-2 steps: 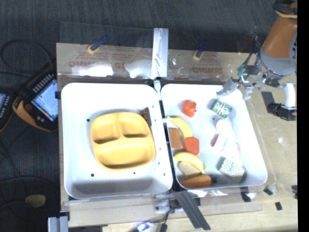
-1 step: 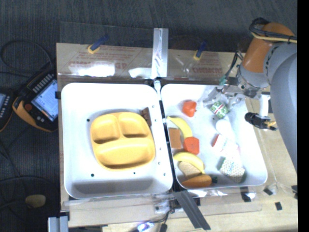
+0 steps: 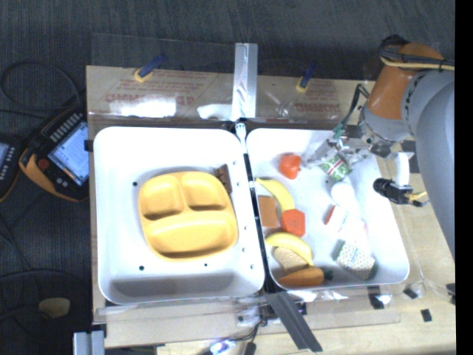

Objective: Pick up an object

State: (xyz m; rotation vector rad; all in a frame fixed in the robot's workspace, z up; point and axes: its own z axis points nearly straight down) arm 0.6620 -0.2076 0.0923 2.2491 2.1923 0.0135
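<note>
I see the end effector (image 3: 336, 156) over the right bin (image 3: 384, 220), at a green-and-white can (image 3: 338, 168); grasp state: I cannot tell.

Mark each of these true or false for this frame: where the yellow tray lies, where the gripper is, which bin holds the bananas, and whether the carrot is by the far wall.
1. The yellow divided tray lies in the left bin. True.
2. The gripper is over the left bin. False: it is over the far part of the right bin, beside a small green-and-red item.
3. Two bananas lie in the right bin, near the divider. True.
4. The orange carrot lies by the right bin's far wall. False: it lies along the near wall, next to a banana.
</note>
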